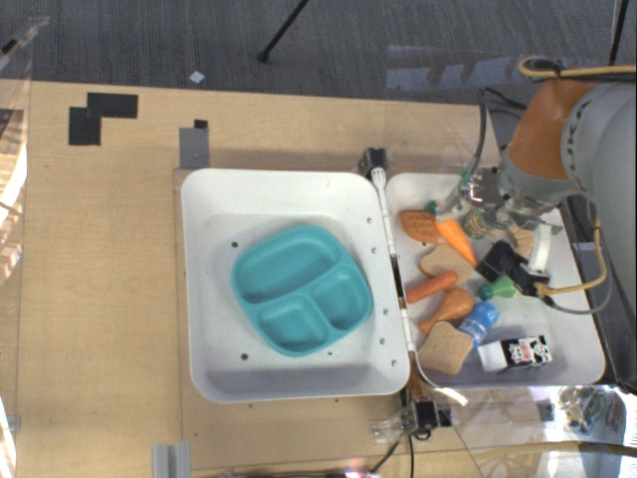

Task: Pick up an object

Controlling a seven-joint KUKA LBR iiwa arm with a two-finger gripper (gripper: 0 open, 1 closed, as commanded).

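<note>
The right bin (587,366) holds several toy foods. An orange carrot (456,239) lies near its upper middle, beside a brown oval roll (420,226). Below them are a bread slice (438,261), an orange sausage-like piece (431,288), a blue bottle (478,320), a second bread slice (445,348) and a black-and-white carton (518,353). A small green piece (501,288) lies right of the middle. My gripper (480,217) hangs over the bin's upper part, just right of the carrot's thick end, and nothing shows between its fingers.
The left bin (204,267) holds a teal divided plate (299,289). A raised rim (390,257) separates the two bins. The grey arm with its orange band (542,132) comes in over the right bin's upper right corner.
</note>
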